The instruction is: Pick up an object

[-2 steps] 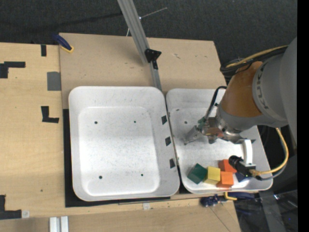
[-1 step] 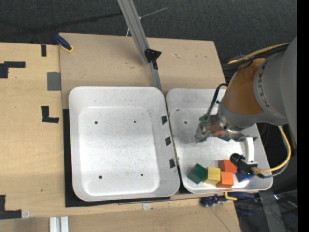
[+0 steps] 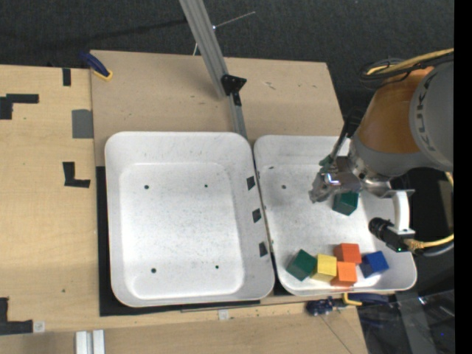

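My gripper [image 3: 330, 189] hangs over the middle of the right white bin [image 3: 295, 161], at the end of the grey arm with the orange band. A dark green block [image 3: 344, 202] sits right against its lower right side; whether it is gripped or resting on the bin floor is unclear. Along the bin's front edge lie a green block [image 3: 301, 264], a yellow block [image 3: 325, 265], two orange blocks [image 3: 346, 262] and a blue block [image 3: 375, 262].
The left white bin [image 3: 181, 216] lies beside the right one, their rims meeting at mid-bench. A slanted metal rail [image 3: 210, 39] runs down to the bins from the back. Cables and the arm's body crowd the right side.
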Robot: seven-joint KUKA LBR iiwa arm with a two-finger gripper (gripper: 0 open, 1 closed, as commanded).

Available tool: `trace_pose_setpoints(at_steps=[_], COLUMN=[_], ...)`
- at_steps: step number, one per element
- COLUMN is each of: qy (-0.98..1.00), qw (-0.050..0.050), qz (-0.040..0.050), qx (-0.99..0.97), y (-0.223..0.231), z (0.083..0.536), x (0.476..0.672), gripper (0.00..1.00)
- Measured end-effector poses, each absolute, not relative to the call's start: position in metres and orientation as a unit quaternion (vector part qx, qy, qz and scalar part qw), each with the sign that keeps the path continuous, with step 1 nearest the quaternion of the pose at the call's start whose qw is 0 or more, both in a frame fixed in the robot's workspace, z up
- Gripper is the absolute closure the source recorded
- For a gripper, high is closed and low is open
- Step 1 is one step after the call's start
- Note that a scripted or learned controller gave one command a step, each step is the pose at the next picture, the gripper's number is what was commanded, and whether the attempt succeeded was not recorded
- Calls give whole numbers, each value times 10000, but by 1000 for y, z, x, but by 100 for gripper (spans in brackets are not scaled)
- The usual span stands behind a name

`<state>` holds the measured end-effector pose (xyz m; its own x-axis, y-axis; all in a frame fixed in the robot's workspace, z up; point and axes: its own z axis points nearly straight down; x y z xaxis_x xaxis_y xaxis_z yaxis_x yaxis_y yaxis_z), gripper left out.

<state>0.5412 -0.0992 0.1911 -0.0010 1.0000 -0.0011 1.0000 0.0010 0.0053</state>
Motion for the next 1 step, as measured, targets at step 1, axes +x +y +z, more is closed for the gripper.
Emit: trace_pose_setpoints(at_steps=[1], qy=[7074], qw=[4], qz=[4], qx=[7068], y=[-99], z=[211], x=[542], gripper=[100])
